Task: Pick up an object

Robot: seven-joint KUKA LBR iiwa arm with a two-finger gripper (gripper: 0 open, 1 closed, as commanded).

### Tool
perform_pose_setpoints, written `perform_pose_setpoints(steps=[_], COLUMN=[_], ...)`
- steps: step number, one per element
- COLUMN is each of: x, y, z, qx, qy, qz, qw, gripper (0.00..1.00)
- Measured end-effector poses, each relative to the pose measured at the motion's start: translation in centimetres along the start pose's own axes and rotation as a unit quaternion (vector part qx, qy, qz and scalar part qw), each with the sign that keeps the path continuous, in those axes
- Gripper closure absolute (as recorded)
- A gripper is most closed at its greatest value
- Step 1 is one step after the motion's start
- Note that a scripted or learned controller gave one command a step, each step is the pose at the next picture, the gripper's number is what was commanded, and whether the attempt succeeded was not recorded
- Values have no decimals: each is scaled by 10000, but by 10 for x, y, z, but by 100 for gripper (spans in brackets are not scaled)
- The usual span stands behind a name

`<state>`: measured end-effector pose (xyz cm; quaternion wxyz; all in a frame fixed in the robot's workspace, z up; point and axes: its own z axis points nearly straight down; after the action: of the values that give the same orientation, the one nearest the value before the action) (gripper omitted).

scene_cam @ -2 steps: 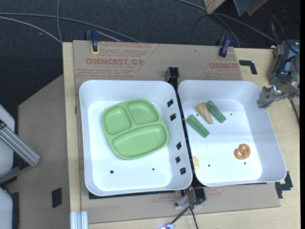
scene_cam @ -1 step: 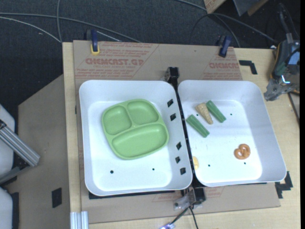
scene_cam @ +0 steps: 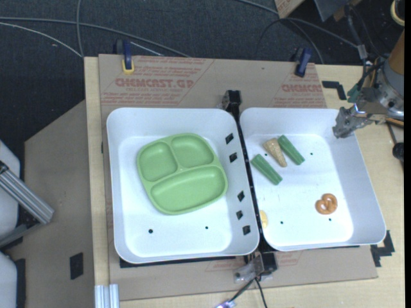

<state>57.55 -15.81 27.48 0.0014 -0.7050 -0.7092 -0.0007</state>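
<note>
Over right bin (scene_cam: 359, 172) corner: gripper (scene_cam: 345, 124) | arm cropped | gripper's spread unclear

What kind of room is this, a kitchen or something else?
Probably a robot lab, not a kitchen. Two white bins sit clamped to a board, cables run over the floor, and a robot's end effector hangs above toy-like food such as a pretzel.

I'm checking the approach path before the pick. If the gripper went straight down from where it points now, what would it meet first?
The gripper hangs over the right bin's upper right corner, so it would probably meet bare bin floor or the rim there; depth is unclear from above. The pretzel and green sticks lie off that line.
</note>
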Motion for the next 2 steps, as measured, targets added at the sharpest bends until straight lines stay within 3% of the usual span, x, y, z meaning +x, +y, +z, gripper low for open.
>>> perform_pose_setpoints(steps=[2], x=[112], y=[-17], z=[27], qx=[10], qy=[3], qz=[-3], qw=[10000], gripper=[100])
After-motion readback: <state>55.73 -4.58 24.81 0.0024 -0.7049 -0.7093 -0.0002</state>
